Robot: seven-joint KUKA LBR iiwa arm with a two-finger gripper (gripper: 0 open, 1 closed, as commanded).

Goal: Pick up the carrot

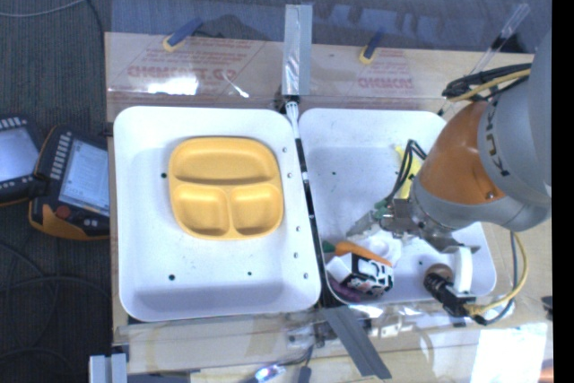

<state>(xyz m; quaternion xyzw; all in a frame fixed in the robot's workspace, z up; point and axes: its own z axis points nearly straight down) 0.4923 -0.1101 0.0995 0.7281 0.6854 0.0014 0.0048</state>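
Observation:
The carrot (366, 250) is a thin orange piece lying near the front of the right bin (345, 148), slanted from upper left to lower right. It rests against a small white, black and purple object (360, 275). My gripper (387, 225) hangs low over the bin just right of and behind the carrot, close to its right end. The grey wrist and orange band hide most of the gripper. I cannot make out whether it touches the carrot.
A yellow three-compartment plate (226, 186) lies in the middle of the left bin (143, 274). The arm covers the right half of the right bin. A teach pendant (70, 186) sits on the floor left of the bench.

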